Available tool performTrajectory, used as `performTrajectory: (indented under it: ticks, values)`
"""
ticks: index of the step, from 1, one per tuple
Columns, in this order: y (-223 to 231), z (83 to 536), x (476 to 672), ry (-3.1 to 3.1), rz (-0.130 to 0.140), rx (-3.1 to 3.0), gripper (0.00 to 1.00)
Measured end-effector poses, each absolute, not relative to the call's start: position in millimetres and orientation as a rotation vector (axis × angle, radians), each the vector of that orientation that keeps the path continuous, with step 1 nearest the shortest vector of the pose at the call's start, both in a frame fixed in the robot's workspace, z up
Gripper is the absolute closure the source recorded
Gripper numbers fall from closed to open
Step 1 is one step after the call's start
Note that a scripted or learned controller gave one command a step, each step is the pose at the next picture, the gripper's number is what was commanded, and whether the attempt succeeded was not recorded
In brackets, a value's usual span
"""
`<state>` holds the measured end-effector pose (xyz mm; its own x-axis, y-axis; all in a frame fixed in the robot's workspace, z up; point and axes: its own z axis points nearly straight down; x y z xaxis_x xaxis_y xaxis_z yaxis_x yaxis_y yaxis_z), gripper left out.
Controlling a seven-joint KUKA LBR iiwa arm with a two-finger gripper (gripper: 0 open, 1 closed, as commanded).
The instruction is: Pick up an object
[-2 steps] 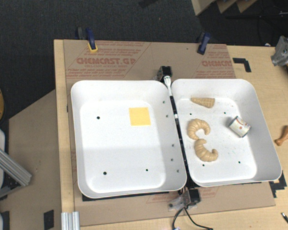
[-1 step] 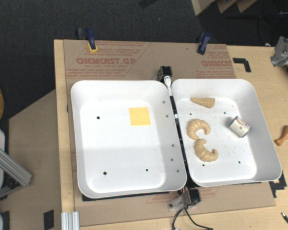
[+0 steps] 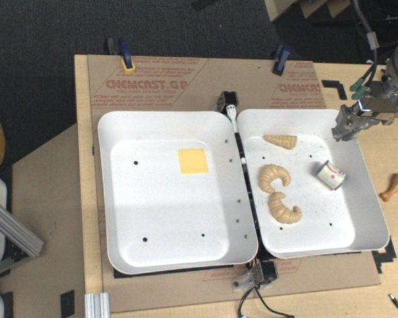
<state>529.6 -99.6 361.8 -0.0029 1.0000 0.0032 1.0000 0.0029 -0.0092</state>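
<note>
Camera view, read from the near edge of the desk (image 3: 53, 177) outward. Nearest to me, a black connector with trailing cables (image 3: 259, 277) sits at the junction of the two bins. In the right bin (image 3: 365, 224), closest to the near rim, I see a curved croissant (image 3: 283, 208); just beyond it lies a second croissant (image 3: 274, 176), curled the other way, the two near each other but apart. To their right, a small white cup (image 3: 331, 175) lies on its side, well clear of both. Farther back rests a cone-shaped pastry (image 3: 281, 140), its narrow end pointing left. In the left bin (image 3: 113, 191), a flat yellow square (image 3: 193, 161) lies alone near the middle, toward the far side. Over the far right corner of the right bin I see the end effector (image 3: 348, 124), positioned above the rim and apart from every object; nothing is visible between its fingers, and I cannot tell whether they are open or closed. Beyond the bins, two blue clamps (image 3: 125, 53) hold the board at the far edge
</note>
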Motion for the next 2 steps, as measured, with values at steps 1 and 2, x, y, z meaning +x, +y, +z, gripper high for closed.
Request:
performTrajectory:
  ticks: [1, 2]
  values:
    - [-81, 495, 537.1, -2.236, -0.017, -2.227, 1.0]
    - [-10, 362, 500.2, -2.22, 0.014, -2.205, 1.0]
